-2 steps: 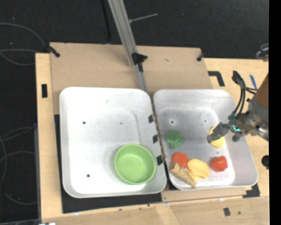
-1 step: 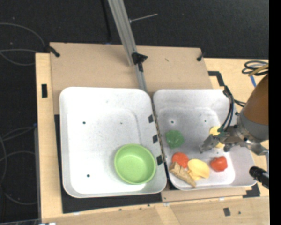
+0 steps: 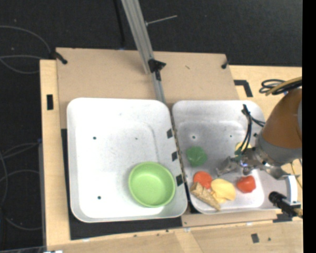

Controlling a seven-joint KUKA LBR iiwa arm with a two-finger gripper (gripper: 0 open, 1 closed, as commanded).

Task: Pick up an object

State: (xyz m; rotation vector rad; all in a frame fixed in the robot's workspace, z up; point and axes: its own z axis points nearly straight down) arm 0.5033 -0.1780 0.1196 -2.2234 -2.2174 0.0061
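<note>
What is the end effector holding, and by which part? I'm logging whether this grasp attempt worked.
Nothing that can be seen: the end effector hovers over the right bin, apart from the red object and the yellow object.

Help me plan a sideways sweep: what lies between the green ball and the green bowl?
In the camera view, the two bins' adjoining walls lie between the green ball and the green bowl; otherwise bare white bin floor.

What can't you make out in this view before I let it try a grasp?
- Gripper: small and blurred; jaws' state unclear, as is any contact with the right bin.
- Tan item: partly under the yellow piece; shape unclear.
- Red piece: too blurred to identify.
- Arm: cut off by the right edge.
</note>
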